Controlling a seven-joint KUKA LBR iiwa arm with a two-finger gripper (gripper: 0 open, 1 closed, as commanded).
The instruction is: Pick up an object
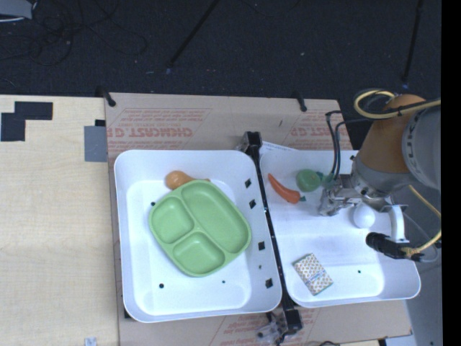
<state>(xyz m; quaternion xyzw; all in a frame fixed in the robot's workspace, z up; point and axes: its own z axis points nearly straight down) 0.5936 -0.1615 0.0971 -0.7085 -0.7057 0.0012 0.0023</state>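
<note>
tool [333, 202] low in rt bin [346, 283], nr green ball [310, 179].

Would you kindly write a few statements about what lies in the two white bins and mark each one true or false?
1. The green three-compartment plastic plate lies in the left bin. True.
2. The small patterned box sits on the green plate. False: it lies in the right bin, near its front edge.
3. The orange carrot-shaped toy lies in the right bin. True.
4. The round orange object rests in the plate's largest compartment. False: it lies on the bin floor beside the plate's far rim.
5. The gripper is over the left bin. False: it is over the right bin.
</note>
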